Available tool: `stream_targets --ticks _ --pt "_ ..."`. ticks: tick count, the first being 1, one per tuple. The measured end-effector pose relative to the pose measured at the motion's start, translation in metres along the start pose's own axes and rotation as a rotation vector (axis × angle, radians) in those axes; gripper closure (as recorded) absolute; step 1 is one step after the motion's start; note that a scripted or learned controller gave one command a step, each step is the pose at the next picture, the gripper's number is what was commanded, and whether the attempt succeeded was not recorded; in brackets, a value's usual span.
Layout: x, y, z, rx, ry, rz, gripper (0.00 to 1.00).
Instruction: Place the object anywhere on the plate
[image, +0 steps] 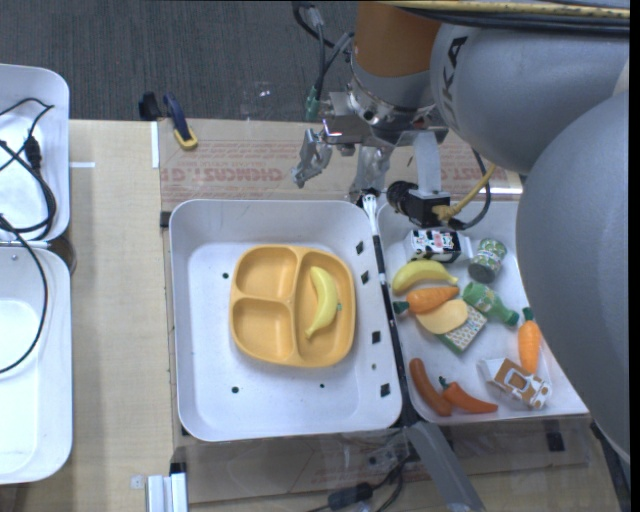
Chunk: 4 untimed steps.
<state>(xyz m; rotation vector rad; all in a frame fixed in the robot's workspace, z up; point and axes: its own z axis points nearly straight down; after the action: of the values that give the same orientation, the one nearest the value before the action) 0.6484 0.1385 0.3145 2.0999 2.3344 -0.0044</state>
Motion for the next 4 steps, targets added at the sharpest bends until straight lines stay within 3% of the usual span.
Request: stream_targets --ticks 1,2,3,4 --pt "-0.001 0.0 -0.008 0.003 -0.004 -0.001 1.0" --pt "-0.067 -0.08 0.013 0.001 0.001 -0.174 1.0" --pt "-0.066 -0.08 0.013 0.001 0.001 -0.174 0.0" --pt "-0.068 -0.079 0.005 0.003 -0.001 -0.174 1.0"
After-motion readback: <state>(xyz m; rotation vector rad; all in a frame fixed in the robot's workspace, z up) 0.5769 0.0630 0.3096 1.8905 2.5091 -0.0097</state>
